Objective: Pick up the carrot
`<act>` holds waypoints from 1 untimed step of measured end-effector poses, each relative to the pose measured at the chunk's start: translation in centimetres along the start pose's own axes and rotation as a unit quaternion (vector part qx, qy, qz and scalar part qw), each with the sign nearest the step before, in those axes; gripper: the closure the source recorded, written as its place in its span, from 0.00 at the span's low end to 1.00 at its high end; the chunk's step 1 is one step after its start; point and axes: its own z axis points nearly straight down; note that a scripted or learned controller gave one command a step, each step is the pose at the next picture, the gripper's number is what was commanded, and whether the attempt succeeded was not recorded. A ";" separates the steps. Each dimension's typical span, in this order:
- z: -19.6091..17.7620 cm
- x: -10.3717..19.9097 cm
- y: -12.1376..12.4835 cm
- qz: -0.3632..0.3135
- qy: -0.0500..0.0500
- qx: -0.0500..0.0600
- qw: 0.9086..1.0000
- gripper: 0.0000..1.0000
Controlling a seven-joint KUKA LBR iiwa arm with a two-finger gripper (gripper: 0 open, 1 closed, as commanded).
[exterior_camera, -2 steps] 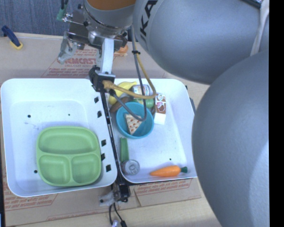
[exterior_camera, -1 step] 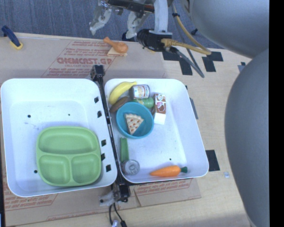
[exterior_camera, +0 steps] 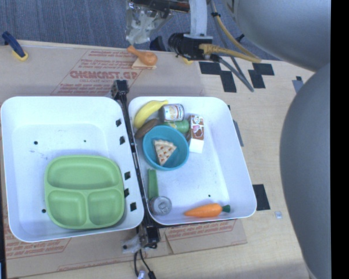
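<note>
Looking down from the fixed camera view, the tool (exterior_camera: pixel 141 27) hung at the top of the frame, above the cardboard-covered tabletop (exterior_camera: pixel 180 77) behind the two bins, clear of both. Whether it was open or shut could not be told; the end was a pale blur. Nothing could be made out in its grasp.

The carrot (exterior_camera: pixel 205 210) lay in the right bin (exterior_camera: pixel 238 173), against the near wall toward the near right corner. Its long axis ran roughly left to right across the frame, along that wall: orange tip to the left, green top to the right. Just to its left sat a small silver can (exterior_camera: pixel 160 205), near but apart.

Key relation: the carrot lay well apart from the tool, diagonally across the whole right bin, toward the frame's bottom and somewhat right. Between them stood the cluster at the far end of the bin: a banana (exterior_camera: pixel 149 111), a small tin (exterior_camera: pixel 174 112) and a blue bowl (exterior_camera: pixel 165 147) holding a wedge of food.

Judgement: the reach had not begun. The coming move would call for travel over that cluster, then descent with the closing direction set across the carrot's long axis. The near wall, close beside the carrot, could crowd the grasp.

A green divided plate (exterior_camera: pixel 85 191) sat in the left bin (exterior_camera: pixel 17 132).
</note>
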 end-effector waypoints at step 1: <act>0.0 0.0 0.0 -0.001 0.000 0.000 1.000 0.00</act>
